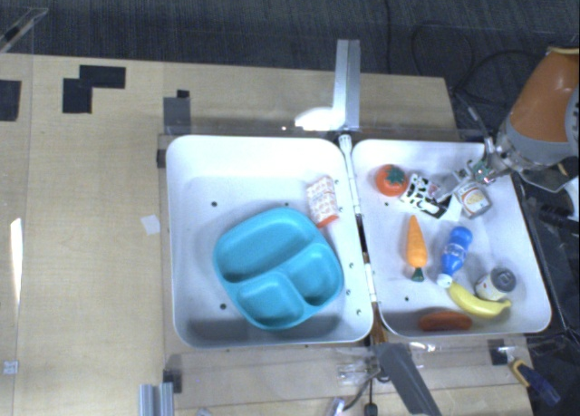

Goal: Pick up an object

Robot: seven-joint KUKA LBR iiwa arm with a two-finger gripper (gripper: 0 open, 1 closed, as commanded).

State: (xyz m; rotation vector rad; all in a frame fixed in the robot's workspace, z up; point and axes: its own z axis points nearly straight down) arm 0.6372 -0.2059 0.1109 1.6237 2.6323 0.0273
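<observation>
Arm in from the right, orange band up top. Gripper (478, 174) sits low over the far-right corner of the right bin (535, 265), right by a small clear cup-like item (473, 198) and the black-and-white patterned piece (422, 194). Can't tell whether the jaws are spread or pressed together; too small, cluttered. Nothing visibly between them.

Progress, as judged: approach stage only. No obj lifted; everything lies on the bin floor. Grasp and lift both left to do.

Likely target: cup-like item just below the gripper, but not certain; patterned piece is about as close. Cup looks roughly square in outline, no clear long axis; orientation unreadable.

Other candidates in right bin:
- carrot (415, 243): long axis near-vertical in view, green end toward near edge.
- blue bottle (455, 255): axis slightly tilted, cap toward near-left.
- banana (479, 302): lies across, curved, near edge.
- sausage-like red piece (444, 320): lies across, beside near wall.
- tomato (391, 179): round, far-left corner.

Left bin (186, 224): blue divided plate (277, 266), small packet (323, 199) by the divider.
</observation>
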